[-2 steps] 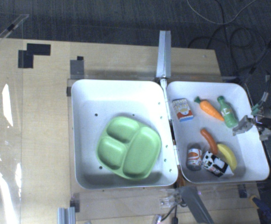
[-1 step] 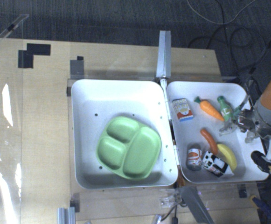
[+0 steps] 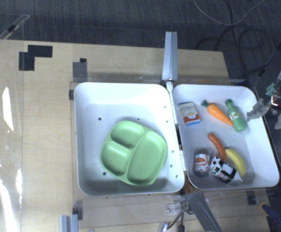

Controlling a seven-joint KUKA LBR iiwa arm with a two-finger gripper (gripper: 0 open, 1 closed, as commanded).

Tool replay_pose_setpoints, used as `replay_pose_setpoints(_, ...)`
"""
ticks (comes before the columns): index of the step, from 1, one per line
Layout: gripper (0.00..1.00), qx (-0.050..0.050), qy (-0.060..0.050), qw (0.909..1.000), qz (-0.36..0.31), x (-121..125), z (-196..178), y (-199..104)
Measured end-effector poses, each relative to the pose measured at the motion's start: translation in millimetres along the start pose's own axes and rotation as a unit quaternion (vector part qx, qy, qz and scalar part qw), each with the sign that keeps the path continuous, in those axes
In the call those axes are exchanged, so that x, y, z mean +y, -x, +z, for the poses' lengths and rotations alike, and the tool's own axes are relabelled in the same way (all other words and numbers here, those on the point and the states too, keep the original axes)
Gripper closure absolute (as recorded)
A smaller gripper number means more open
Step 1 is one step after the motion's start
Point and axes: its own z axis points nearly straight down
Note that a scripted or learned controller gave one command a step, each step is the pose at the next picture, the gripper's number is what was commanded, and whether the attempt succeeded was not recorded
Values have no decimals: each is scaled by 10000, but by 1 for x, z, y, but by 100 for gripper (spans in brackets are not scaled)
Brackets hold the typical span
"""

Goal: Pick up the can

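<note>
The can (image 3: 201, 164) is standing upright in the right bin (image 3: 271, 144), near its front wall, just beside a black-and-white carton (image 3: 223, 170) and below an orange sausage-shaped toy (image 3: 216, 145). The hand (image 3: 262, 108) is hovering at the bin's far right rim, well apart from the can; its opening cannot be told, and nothing is showing in its grip. The can is likely light, rigid and smooth-walled, so gripping across the mid-body is advisable.

Even overhead light; glare streaks on the bench (image 3: 7, 105); overall soft, slightly blurred focus
</note>
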Motion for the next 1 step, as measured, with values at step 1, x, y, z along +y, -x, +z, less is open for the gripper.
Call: replay_pose_setpoints(1, 0, 8, -40, 9998, -204, -41, 56, 14)
